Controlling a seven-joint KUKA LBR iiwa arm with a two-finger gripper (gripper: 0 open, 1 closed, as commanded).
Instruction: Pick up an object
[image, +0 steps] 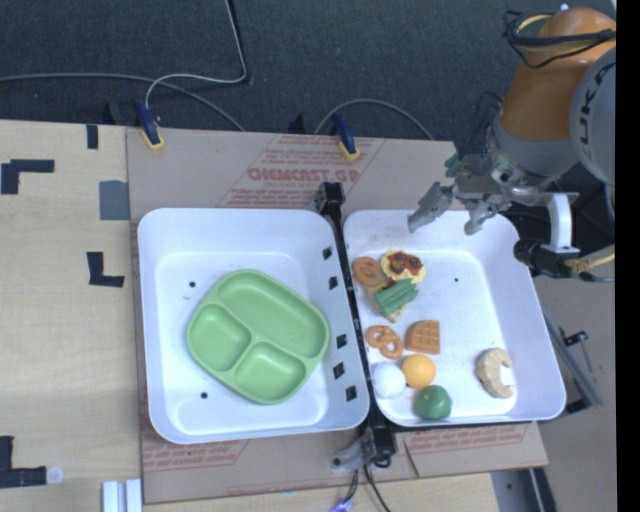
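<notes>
My gripper hangs open over the far edge of the right bin, its two fingers spread apart with nothing between them. Below it, in the bin's left half, lie several toy foods: a small pizza, a bagel, a green vegetable piece, a pretzel, a waffle, a white egg, an orange and a green ball-shaped fruit. A tan and white piece lies apart at the bin's right.
The left bin holds a green divided plate. Black clips join the bins along the middle wall. Cardboard lies under both bins, with cables and clamps at the back.
</notes>
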